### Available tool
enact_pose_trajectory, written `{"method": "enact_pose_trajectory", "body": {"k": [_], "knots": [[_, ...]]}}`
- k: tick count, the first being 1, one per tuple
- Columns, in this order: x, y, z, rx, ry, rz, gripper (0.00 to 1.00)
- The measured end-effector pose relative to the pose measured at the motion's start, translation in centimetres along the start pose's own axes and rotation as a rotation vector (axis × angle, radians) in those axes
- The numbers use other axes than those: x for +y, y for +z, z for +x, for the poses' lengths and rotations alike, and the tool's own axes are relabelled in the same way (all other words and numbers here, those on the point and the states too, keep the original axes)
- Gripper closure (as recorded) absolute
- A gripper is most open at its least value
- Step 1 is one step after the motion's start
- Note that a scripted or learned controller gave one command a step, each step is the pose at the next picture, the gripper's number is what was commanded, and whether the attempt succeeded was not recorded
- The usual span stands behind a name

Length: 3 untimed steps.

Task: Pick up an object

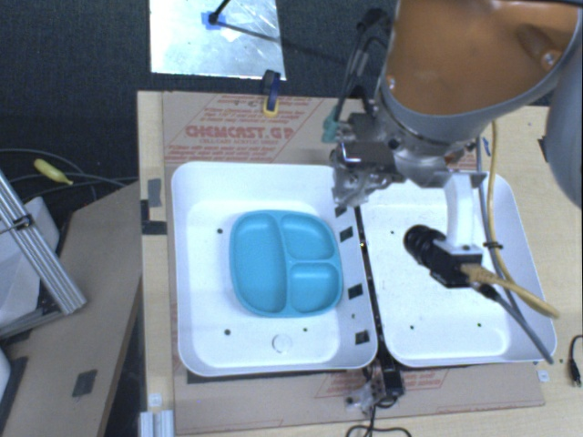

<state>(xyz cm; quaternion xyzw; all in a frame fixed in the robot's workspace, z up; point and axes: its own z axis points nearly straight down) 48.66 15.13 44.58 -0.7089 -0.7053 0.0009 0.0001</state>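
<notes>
— Tabletop point(150, 139): what sits on it?
— Two white bins point(196, 198). My arm point(455, 53) leans over one, hand point(350, 197) low at their shared wall; open or closed, I cannot tell.
— And the object?
— Blue plate point(284, 262), lying in the bin beyond my hand.

Bare white floor rings the blue plate point(284, 264) in the left bin point(196, 244), narrowest on the plate's right, where the bins' shared rim point(361, 276) rises and the gripper point(351, 189) hangs.

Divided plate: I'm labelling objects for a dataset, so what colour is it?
The divided plate is plain light blue, seen best in the camera view.
</notes>
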Motion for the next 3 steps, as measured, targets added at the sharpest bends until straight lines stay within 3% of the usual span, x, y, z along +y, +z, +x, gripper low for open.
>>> {"method": "enact_pose_trajectory", "body": {"k": [1, 2, 3], "knots": [[0.1, -3.1, -6.0, 0.001, 0.000, -0.008, 1.00], [0.1, -4.1, -5.5, 0.003, -0.011, -0.008, 1.00], [0.0, -1.3, -5.7, 0.001, -0.006, -0.002, 1.00]]}}
